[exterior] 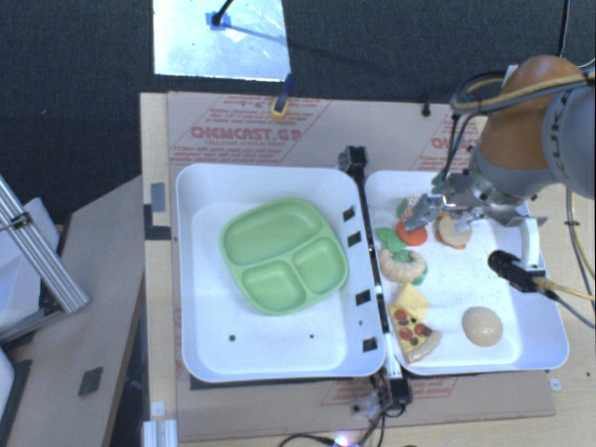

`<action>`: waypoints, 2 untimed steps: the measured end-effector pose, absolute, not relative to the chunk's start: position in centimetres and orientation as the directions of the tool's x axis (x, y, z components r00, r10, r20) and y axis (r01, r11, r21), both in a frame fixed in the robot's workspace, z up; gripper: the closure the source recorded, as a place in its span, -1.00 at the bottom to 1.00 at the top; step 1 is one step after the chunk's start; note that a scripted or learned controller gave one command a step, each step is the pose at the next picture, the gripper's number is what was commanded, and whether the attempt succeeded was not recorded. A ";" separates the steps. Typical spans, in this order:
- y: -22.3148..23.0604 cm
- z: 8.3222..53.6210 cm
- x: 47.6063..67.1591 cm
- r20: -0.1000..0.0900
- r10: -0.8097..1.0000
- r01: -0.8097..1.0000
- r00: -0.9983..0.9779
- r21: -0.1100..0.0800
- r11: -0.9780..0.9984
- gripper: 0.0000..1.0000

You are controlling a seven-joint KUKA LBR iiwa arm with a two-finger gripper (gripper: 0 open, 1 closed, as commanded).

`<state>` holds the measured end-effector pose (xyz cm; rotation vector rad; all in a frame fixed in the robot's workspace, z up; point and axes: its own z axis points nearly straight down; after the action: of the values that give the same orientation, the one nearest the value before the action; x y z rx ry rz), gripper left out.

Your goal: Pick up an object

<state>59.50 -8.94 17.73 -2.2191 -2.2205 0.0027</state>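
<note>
In the right bin (pixel 545 338), near its far-left corner, a red toy tomato (pixel 412 234) lies just beside a bread-like piece (pixel 454 233). The pincer (pixel 430 210) sits over the two, tips about the tomato's top; how far open it is I cannot tell, nor whether it grips anything. The tomato looks like light, stiff, smooth plastic, likely to slip; best taken across its round middle. Toward the near edge: a frosted ring (pixel 402 266), a cheese wedge (pixel 412 300), a pizza slice (pixel 414 331), an egg (pixel 481 325). The left bin (pixel 200 347) carries a green divided plate (pixel 282 254).
</note>
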 end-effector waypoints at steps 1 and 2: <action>-9.0 12.9 58.5 0.001 1.000 1.000 0.000 -0.003 0.000 -1.00; -9.2 8.6 58.7 -0.005 1.000 1.000 0.001 0.008 -0.001 -1.00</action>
<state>58.73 -9.18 8.58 -2.2294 -2.2262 -0.0034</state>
